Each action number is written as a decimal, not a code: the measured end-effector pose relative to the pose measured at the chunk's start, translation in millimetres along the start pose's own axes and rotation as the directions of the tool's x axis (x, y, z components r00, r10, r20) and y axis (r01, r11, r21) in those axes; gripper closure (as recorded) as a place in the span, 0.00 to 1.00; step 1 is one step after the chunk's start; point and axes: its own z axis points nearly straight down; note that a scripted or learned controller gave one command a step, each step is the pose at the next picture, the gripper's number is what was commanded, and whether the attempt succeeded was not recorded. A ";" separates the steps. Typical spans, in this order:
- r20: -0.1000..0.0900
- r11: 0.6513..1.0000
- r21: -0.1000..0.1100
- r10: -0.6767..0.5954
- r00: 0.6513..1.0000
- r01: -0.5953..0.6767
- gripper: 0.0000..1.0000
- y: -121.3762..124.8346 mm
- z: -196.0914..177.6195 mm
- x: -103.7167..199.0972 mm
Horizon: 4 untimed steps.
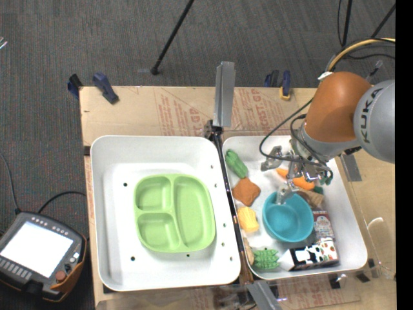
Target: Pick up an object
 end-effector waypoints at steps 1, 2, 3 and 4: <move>0.005 1.000 0.000 -0.005 1.000 0.005 1.00 1.8 -11.9 -2.3; 0.004 0.963 0.003 0.271 0.963 -0.271 1.00 11.5 -3.4 -14.0; 0.018 0.835 -0.005 0.550 0.835 -0.550 1.00 6.2 -5.9 93.4; -0.003 0.836 0.002 0.549 0.836 -0.549 0.00 8.0 1.2 99.6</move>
